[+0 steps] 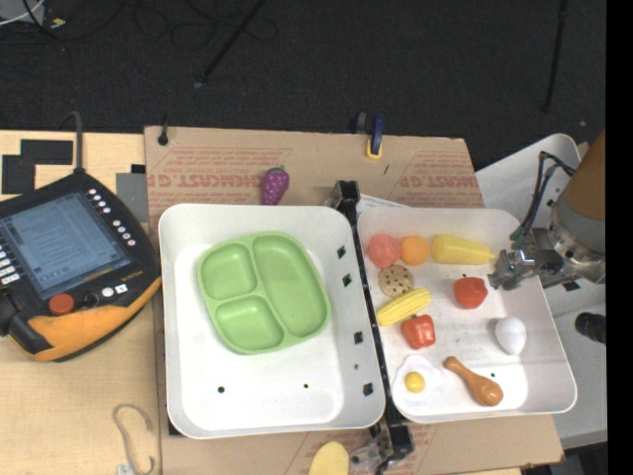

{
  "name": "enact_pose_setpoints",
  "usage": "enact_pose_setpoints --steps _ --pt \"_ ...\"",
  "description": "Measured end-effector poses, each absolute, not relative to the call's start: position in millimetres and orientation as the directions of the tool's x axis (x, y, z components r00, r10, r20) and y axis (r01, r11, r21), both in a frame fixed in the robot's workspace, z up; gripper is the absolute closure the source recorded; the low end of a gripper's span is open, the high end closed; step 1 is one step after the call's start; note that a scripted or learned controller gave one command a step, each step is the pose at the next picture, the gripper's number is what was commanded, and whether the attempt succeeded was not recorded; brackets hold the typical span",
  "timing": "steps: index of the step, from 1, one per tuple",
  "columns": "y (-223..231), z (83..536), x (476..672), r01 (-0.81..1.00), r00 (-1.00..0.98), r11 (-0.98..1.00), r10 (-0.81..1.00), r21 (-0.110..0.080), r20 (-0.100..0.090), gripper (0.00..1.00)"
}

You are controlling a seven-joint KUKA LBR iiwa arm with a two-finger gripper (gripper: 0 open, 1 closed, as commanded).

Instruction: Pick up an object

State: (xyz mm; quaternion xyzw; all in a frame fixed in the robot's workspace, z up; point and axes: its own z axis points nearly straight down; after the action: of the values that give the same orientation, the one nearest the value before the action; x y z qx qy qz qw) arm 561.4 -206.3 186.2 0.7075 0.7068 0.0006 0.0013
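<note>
The robot's hand (506, 268), its grip state impossible to tell, hovers at the right bin's (554, 384) edge, the tomato (470, 292) just to its lower left.

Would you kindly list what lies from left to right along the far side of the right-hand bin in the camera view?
Pink peach → orange → yellow banana → end effector, hovering at the bin's right side.
</note>
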Motion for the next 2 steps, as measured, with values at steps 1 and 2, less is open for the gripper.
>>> enact_pose_setpoints --steps 1,2 --pt "-207.8 230.3 561.9 1.0 0.001 -0.001 1.0 0.003 -0.001 1.0" --pt "-164.3 232.9 571.1 1.0 -0.003 0.003 1.0 0.0 0.002 1.0"
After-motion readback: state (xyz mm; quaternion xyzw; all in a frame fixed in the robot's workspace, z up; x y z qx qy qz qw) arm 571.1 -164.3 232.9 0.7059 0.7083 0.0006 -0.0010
